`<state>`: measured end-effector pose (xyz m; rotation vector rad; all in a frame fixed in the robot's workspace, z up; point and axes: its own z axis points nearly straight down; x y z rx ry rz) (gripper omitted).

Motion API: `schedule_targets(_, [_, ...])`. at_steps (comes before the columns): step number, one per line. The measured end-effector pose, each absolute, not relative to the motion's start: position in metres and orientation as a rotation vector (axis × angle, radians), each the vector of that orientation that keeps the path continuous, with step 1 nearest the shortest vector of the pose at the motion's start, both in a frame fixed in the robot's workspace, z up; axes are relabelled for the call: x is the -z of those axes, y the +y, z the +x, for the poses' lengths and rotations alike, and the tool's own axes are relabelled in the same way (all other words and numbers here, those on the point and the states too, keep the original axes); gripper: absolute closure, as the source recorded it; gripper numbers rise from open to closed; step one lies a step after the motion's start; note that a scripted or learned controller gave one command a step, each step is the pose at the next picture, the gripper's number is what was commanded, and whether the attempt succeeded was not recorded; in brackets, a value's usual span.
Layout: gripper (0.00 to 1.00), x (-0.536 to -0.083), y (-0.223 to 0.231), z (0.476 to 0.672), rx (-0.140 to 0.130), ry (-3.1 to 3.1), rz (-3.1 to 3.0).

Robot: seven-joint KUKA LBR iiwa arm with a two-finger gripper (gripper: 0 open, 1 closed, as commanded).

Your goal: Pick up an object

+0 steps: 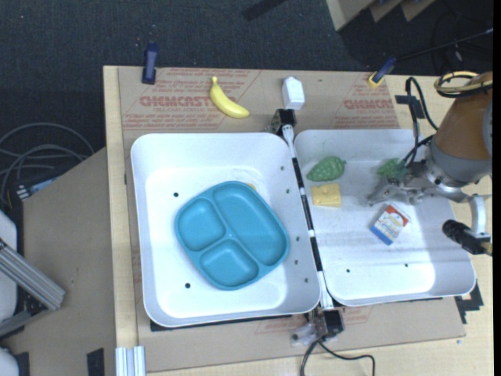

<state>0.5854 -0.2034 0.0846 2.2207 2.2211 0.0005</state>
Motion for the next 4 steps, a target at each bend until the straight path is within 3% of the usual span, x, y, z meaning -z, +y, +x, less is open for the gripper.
schedule_targets(1, [0.0,-0.085,-0.164,0.617,-0.002,2.222,2.218])
schedule_targets(2, [0.0,-0.084,-0.171,0.556,0.002,2.221,2.224])
schedule_targets(3, [1.0,-0.094,-0.171,0.557,0.0,2.219,2.223])
schedule_targets(4, [1.0,-0.104,-0.171,0.557,-0.001,2.217,2.222])
